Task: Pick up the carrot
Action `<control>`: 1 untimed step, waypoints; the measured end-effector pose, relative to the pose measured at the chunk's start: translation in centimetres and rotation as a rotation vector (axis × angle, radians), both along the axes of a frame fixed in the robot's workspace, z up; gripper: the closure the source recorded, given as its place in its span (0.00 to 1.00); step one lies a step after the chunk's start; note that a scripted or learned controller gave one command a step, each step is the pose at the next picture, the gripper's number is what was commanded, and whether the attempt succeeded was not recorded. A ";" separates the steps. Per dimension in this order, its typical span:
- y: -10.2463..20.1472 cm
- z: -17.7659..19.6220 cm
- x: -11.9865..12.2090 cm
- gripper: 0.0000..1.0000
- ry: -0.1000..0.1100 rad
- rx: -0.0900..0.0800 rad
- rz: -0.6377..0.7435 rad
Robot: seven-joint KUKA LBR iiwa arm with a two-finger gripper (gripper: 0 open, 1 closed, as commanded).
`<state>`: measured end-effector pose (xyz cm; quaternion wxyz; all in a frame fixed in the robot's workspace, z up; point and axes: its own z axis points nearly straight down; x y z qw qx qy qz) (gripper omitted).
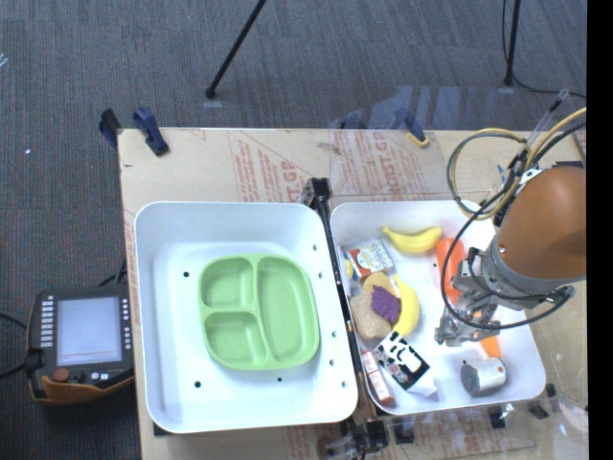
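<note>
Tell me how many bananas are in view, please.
2. One banana lies near the far wall of the right bin. A second banana lies nearer the middle, curving beside a bread slice. The arm may hide other things.

Even, fairly bright overhead light falls on the scene. The white bins (pixel 153 257) look slightly washed out, with soft grey shading along their inner walls. The dark carpet (pixel 96 56) toward 12 o'clock stays dim. Overall sharpness is soft and grainy, and small items toward 4 o'clock blur together.
</note>
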<state>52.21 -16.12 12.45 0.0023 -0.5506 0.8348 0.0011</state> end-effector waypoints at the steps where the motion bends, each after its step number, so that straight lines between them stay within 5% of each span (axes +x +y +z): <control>1: 4.9 4.0 4.0 1.00 -0.003 0.002 0.126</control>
